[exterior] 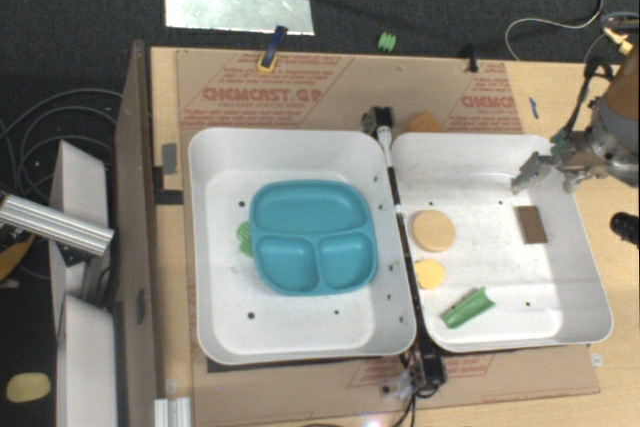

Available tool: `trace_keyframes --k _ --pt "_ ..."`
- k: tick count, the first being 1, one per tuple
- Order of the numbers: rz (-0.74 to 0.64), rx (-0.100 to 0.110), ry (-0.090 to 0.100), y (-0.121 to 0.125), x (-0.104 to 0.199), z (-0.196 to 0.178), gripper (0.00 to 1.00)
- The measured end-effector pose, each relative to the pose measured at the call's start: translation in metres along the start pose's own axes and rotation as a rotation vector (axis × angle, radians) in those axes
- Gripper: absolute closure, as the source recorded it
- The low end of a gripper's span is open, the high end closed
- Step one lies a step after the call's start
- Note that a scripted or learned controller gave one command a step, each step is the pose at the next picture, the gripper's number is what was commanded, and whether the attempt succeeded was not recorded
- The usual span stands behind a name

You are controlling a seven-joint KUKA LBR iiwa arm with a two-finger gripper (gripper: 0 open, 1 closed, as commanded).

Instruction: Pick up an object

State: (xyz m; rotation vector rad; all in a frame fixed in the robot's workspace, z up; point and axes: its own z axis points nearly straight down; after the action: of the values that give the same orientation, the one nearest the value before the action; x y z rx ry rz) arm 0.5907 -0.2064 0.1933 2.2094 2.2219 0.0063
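The right bin [560, 325] holds a tan round disc [434, 230], a smaller yellow disc [429, 274], a green wedge-shaped piece [467, 307] and a brown rectangular block [531, 224]. My gripper [548, 177] hangs over the bin's far right corner, above and slightly right of the brown block. It is open, with nothing between its fingers. The left bin [215, 215] carries a blue divided plate [312, 236], and a small green item [243, 236] peeks out from under the plate's left edge.
A divider with black clips [393, 185] runs between the two bins. The bins rest on a cardboard sheet [300, 90]. An orange piece [425, 123] lies behind the right bin. Cables [60, 130] and a metal rail [55, 224] sit off the bench to the left.
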Motion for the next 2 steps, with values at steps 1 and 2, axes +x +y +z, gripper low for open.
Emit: trace_keyframes --k 1,2 --pt "0.005 0.008 0.002 -0.026 0.0 0.003 0.0" --pt "0.001 0.0 -0.003 -0.008 0.0 0.111 0.0"
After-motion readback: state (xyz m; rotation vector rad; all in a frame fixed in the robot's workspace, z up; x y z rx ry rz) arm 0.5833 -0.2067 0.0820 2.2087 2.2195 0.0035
